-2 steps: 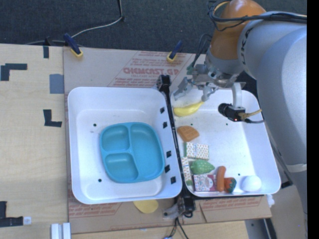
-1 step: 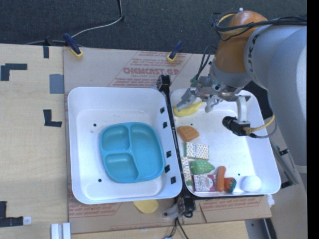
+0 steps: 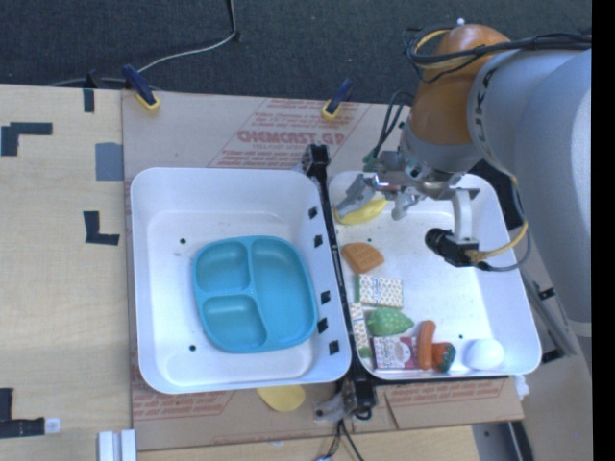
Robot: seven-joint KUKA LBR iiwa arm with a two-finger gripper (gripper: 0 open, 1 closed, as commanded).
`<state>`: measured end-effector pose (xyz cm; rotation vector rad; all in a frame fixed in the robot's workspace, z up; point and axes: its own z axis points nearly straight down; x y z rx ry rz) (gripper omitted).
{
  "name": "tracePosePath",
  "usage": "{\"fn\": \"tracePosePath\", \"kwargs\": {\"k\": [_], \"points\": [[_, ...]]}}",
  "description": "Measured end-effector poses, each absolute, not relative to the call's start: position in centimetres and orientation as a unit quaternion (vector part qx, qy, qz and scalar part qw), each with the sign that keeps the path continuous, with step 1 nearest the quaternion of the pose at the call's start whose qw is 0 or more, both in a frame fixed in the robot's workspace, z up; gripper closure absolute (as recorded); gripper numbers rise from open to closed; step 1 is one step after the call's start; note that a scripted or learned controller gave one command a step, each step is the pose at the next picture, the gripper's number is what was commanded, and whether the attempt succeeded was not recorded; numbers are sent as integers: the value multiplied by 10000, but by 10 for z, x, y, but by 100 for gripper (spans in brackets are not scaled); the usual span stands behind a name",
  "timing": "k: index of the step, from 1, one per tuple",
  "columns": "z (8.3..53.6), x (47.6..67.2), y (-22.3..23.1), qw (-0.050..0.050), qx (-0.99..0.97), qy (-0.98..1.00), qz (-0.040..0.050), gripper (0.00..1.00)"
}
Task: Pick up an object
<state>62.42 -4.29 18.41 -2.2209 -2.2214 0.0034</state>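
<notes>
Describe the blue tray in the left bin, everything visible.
The blue tray is a light blue divided plate, plastic-looking, with rounded corners and three compartments: one long on the right, two smaller on the left. It lies flat and upright on the floor of the left bin, turned slightly off square, nearer the bin's front right. Its compartments hold nothing visible. Only the bin floor touches it; the gripper is over the other bin.

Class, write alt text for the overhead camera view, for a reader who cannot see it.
A grey robot arm lowers its tool over a yellow banana in the right bin, among small toy foods. The left bin holds a blue divided plate.
</notes>
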Motion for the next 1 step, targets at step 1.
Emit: {"fn": "tracePosePath", "kwargs": {"k": [1], "points": [[184,648,-41,5,-7066,-7076,5,0]]}}
